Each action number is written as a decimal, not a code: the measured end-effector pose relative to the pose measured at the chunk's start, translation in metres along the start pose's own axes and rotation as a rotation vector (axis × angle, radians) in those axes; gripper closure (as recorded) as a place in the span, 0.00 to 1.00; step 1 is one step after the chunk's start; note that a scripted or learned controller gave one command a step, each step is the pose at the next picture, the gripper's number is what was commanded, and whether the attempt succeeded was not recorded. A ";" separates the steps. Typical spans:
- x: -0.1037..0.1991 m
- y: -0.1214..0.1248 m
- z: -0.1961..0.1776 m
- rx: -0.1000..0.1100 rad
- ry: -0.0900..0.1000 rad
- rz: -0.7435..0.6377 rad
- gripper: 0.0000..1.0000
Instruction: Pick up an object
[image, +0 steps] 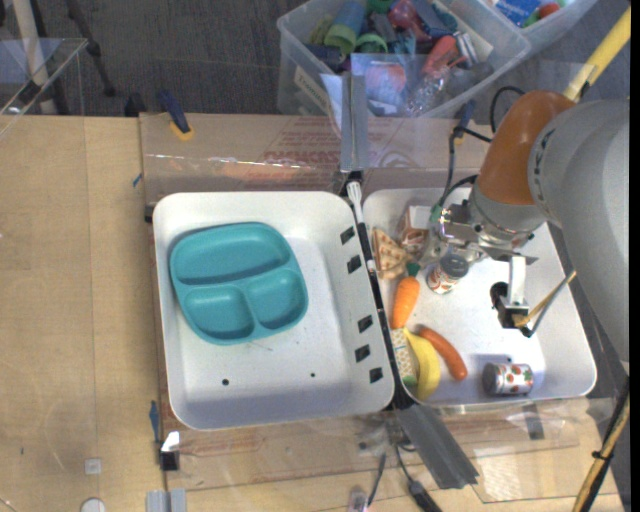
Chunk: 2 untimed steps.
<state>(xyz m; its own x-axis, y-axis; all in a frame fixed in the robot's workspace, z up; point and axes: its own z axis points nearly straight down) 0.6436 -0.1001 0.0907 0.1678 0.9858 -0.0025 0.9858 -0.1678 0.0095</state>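
Two shallow white bins side by side on a wooden counter, seen from above at a slant. In the left bin, a teal divided plate, lying flat toward the left half. In the right bin, a cluster of small things along the left wall: a slice of pizza at the upper left, an orange carrot just below it, a yellow banana lower still, and a reddish sausage lying slantwise just beside the banana, apparently touching it. Near the lower right corner of the same bin, a small can on its side, well apart from the rest.

Reaching in from the right, a grey arm with an orange band above the wrist. End effector low over the upper middle of the right bin, pointing down, with a small red-and-white thing just beneath it, too blurred to name. Fingers hidden by the wrist body: spread cannot be told. Pizza just to the left of the end effector, carrot near it at lower left, banana and sausage farther down, can well apart toward the lower right.

At the top of the frame, behind the bins, a clear tub full of mixed colourful items.
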 end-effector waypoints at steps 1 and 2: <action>0.020 0.021 -0.094 0.008 0.002 -0.240 1.00; 0.021 0.022 -0.104 0.006 0.000 -0.242 1.00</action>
<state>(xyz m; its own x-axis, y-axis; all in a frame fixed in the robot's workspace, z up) 0.6678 -0.0831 0.1949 -0.0729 0.9973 -0.0037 0.9973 0.0729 0.0030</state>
